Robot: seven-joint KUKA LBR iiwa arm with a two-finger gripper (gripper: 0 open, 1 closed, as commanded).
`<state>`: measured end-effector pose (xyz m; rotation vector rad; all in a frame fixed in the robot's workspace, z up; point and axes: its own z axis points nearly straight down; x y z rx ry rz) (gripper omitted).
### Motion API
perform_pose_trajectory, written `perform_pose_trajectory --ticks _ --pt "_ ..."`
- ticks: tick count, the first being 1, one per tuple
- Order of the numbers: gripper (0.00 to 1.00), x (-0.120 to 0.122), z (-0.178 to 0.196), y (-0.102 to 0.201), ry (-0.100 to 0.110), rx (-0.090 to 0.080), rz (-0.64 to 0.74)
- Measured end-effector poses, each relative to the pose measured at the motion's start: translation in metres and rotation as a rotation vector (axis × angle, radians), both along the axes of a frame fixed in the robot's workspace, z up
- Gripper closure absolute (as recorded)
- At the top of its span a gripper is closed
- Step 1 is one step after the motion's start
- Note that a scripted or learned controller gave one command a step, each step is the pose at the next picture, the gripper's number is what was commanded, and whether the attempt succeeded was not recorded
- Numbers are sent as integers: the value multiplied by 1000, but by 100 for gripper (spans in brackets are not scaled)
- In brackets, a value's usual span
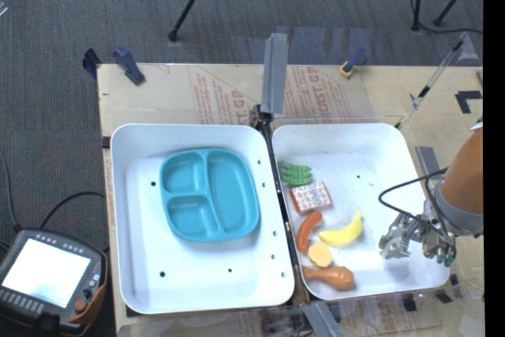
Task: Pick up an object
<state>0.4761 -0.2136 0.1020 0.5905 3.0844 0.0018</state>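
The right bin [371,140] holds several toy foods along its left side: a green pea pod [296,173], a red and white packet [310,196], an orange-red sausage [308,230], a yellow banana [345,230], a round orange slice [319,254] and a brown drumstick-like piece [330,275]. My gripper [404,244] hangs low over the bin's right front part, to the right of the banana and apart from it. Nothing shows between its fingers.
The left bin [134,249] holds a blue divided plate [210,192]. A grey upright post [274,79] stands behind the seam between the bins. A teach pendant [47,278] lies at the lower left. Clamps sit on the bench's back edge.
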Motion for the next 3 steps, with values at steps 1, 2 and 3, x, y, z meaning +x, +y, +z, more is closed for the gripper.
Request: perform_pose_trajectory --ticks 1,2,3 --pt "100 1 -15 5 3 1 128" --pt "100 0 -15 2 2 1 28" --pt "100 0 -15 1 2 1 -61"
